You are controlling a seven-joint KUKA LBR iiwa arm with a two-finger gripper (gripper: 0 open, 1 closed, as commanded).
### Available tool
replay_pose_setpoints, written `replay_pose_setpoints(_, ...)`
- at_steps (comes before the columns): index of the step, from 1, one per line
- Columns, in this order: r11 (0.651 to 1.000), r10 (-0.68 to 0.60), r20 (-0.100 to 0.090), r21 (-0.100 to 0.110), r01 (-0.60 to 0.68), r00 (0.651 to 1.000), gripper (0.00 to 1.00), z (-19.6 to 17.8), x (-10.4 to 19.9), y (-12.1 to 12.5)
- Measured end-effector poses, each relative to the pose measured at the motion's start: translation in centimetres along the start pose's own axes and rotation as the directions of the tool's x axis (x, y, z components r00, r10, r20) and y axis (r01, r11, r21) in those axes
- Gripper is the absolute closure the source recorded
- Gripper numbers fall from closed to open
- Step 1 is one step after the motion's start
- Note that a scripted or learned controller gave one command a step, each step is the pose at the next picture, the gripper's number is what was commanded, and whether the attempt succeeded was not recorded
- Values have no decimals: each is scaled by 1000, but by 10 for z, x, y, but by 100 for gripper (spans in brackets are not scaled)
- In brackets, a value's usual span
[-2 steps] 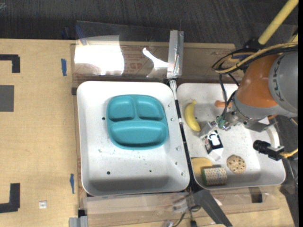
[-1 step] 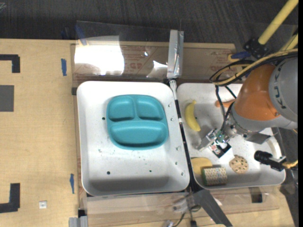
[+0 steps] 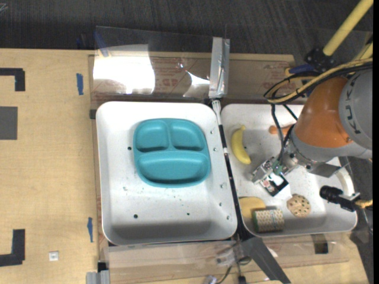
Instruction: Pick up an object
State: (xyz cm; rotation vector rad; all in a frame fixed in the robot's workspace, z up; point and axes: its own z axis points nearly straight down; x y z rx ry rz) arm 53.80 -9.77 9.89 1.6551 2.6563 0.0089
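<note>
My gripper (image 3: pixel 268 177) hangs low over the middle of the right bin (image 3: pixel 260 118), on the grey arm with the orange band (image 3: pixel 323 120). A yellow banana (image 3: pixel 239 146) lies just left of it, near the bin's left wall. Below the gripper, along the bin's front edge, sit a rounded yellow piece (image 3: pixel 251 205), a speckled green-and-tan block (image 3: pixel 268 219) and a round brown cookie (image 3: pixel 298 205). A small orange item (image 3: pixel 274 129) peeks out beside the arm at the back. Nothing is visibly held.
The left bin (image 3: pixel 118 206) holds a teal divided plate (image 3: pixel 172 151) in its middle. A clear plastic sheet and a strip of tape (image 3: pixel 218 67) stand behind the bins. Yellow and black cables (image 3: pixel 308 78) loop over the arm at the back right.
</note>
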Motion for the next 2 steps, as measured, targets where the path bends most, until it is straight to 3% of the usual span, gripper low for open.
replay_pose_setpoints(1,945,327,-4,10,-327,945,100,-86,49,58)
replay_pose_setpoints(2,948,317,-2,10,-317,948,100,-103,40,74)
